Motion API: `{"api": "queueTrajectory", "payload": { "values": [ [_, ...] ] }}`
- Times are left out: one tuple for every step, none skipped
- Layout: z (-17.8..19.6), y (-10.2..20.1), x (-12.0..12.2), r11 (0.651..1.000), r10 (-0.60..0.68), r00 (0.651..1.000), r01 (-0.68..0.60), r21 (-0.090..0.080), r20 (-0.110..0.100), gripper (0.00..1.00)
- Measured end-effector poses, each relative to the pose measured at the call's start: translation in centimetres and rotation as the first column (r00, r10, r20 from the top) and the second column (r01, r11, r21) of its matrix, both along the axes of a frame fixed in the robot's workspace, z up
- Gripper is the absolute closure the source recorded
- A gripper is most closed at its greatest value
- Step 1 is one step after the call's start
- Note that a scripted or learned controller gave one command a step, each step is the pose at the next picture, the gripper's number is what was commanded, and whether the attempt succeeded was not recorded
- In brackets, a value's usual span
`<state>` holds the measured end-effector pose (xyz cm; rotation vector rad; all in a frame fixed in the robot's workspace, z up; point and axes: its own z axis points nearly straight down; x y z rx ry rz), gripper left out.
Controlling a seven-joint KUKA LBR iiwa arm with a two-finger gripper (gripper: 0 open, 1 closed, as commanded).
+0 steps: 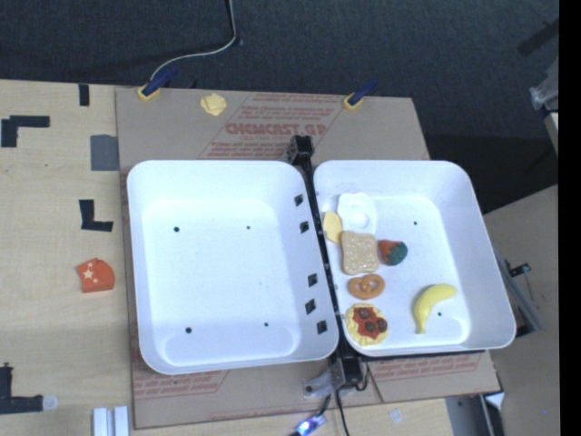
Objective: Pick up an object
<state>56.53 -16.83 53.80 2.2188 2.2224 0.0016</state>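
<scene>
Wooden surface [45, 216] carrying two shallow white plastic bins, left bin [218, 271] and right bin [436, 207], side by side.
Right bin holds the toy foods: yellow plastic banana [432, 304], tan toast slice [359, 252], round red-topped pizza [367, 324]. End effector state: cannot tell.

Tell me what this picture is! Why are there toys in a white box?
A camera up high looks down on a bench. Two white bins sit side by side: the left bin and the right bin. The right one holds toy food: a banana, a little pizza, a pretzel, toast, a white piece and a red and green piece. A robot arm is meant to reach in and pick one up. An orange toy and a yellow one lie outside the bins.
</scene>
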Motion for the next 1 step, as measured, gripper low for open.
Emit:
{"api": "queueTrajectory", "payload": {
  "values": [
    [-0.32, -0.10, 0.29, 1.000, -0.001, 1.000, 0.001, -0.001, -0.001, 0.00]
  ]
}}
